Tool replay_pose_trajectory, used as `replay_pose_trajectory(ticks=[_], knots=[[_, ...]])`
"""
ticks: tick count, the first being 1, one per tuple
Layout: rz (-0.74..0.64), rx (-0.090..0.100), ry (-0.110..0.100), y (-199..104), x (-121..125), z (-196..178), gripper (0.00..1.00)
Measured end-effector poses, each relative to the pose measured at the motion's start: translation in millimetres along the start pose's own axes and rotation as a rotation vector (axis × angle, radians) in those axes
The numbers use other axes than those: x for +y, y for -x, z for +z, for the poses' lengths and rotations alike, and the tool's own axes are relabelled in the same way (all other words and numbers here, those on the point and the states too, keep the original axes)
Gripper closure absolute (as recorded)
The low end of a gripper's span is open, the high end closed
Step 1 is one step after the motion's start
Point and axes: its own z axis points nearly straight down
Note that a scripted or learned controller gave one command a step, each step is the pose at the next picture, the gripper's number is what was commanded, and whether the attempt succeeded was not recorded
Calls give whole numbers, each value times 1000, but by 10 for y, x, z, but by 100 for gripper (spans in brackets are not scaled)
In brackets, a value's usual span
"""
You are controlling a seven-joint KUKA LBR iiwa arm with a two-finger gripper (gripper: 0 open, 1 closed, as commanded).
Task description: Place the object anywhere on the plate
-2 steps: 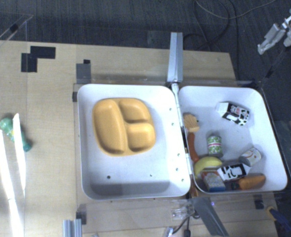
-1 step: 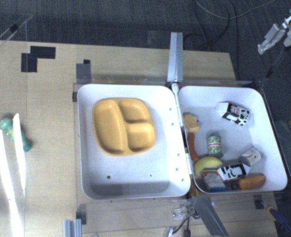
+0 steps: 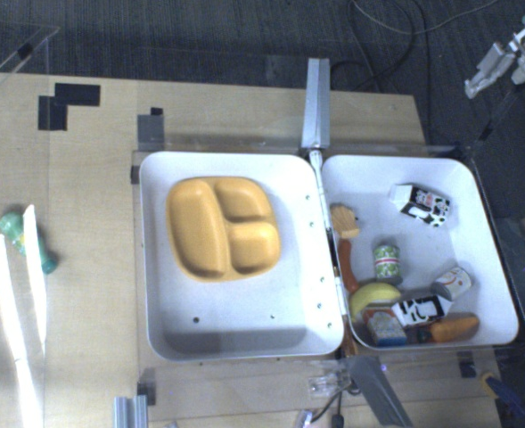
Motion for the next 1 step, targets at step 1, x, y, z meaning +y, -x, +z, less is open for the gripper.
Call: replay_pose_trajectory(ticks=[1], knots=[[0, 0, 0, 0, 0, 0, 0]])
